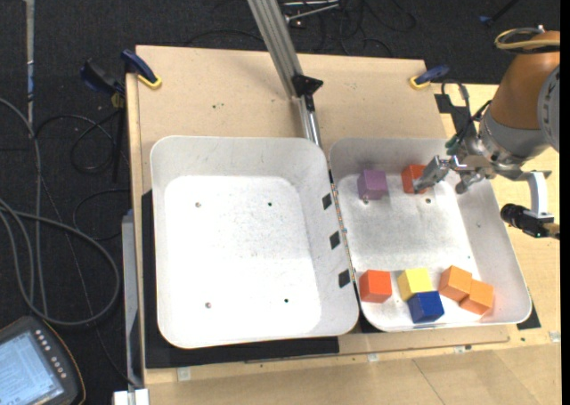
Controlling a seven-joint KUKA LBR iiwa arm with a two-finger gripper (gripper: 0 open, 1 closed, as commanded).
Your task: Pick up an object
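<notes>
Arm: reaches in from the right, orange band above the wrist, pincer [448,174] low over the far end of the right bin [499,243].
Pincer: I can't tell how far apart it is set, nor whether it has hold of anything; the metal parts blur together.
Nearest thing: a red block [411,179] just beside the pincer tip, partly covered by it.
Purple block [372,184]: near the red one, a little toward the left bin [169,216], standing free.
Near end of right bin: orange block [376,285], yellow block [414,282], blue block [427,306], and two more orange blocks [468,289] packed close together.
Desk [223,101]: bare board around both bins.
Risk: the pincer looks off to one side of the red block, so closing could nudge it away or shove it toward the bin wall instead of gripping it.
Second risk: a shallow hold on a corner could let the block slip on lifting.
Hidden: the red block's right part and any contact with it.
</notes>
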